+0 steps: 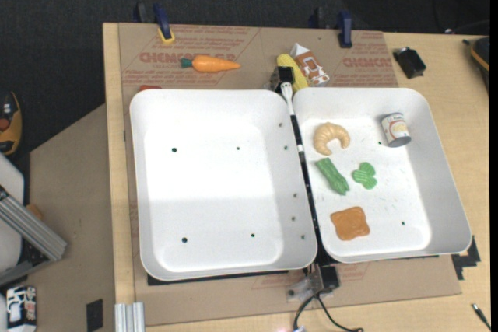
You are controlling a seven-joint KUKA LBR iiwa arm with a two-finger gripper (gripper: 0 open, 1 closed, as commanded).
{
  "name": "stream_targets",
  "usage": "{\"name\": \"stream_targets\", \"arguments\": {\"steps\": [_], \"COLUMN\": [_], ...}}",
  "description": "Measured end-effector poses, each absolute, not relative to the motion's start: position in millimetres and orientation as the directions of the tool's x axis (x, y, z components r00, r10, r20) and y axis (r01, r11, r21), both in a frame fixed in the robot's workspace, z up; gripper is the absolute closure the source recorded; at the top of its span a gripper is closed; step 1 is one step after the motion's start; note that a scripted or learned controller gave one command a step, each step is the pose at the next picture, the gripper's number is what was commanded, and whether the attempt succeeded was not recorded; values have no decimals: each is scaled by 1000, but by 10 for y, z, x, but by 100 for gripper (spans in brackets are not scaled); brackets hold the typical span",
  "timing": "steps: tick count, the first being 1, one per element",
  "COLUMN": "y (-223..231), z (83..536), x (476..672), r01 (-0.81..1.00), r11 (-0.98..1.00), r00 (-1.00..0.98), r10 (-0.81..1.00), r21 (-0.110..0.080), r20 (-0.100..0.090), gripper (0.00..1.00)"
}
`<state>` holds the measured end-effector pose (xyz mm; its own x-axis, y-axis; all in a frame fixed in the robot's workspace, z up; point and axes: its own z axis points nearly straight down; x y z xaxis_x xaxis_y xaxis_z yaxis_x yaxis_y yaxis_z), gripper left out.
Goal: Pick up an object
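Note:
The right bin [436,190] holds several toy foods. A tan croissant [332,136] lies near its upper left. A small grey can [395,128] lies on its side at the upper right. A long green pod [332,175] sits in the middle, with a small green leafy piece [364,176] just to its right. An orange-brown flat piece [350,223] rests toward the front.
The left bin [156,120] sits beside the right one. Behind the bins on the cardboard lie an orange carrot [212,64], a yellow banana [289,70] and a small brown and white carton [310,66]. Blue clamps [345,29] hold the board's far edge.

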<state>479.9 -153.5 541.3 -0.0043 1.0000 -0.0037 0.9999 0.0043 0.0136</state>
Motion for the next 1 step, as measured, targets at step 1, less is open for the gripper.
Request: {"name": "stream_targets", "arguments": {"steps": [1], "y": [-1550], "z": [5355], "x": [4794], "r01": [1000], "r11": [0], "r00": [0], "r10": [1000], "r21": [2], "r20": [-1], "gripper": [0]}}
